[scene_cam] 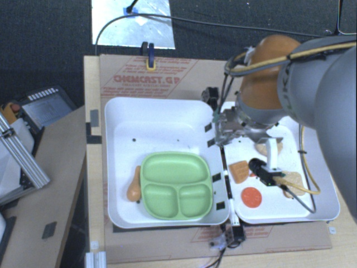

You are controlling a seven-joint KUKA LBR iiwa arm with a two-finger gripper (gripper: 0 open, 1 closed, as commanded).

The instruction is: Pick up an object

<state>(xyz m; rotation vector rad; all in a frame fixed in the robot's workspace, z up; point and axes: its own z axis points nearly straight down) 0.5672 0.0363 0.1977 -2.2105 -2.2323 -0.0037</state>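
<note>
My gripper [221, 132] hangs low over the near-left part of the right bin [329, 205], close to the divider between the two bins. Just below it in the view lies an orange-tan block [239, 171], and a red disc [251, 197] sits nearer the front. A pale tan piece [261, 147] peeks out beside the wrist, and a flat toast-coloured piece [294, 180] lies to the right. The arm's bulk hides the back of the right bin.
The left bin [120, 116] holds a green divided plate [175, 184] and a small orange-brown pear-shaped thing [134, 185] on the plate's left. Both bins rest on a cardboard sheet [150, 74]. A dark device [42, 109] and a metal rail [22, 155] stand off the bench at the left.
</note>
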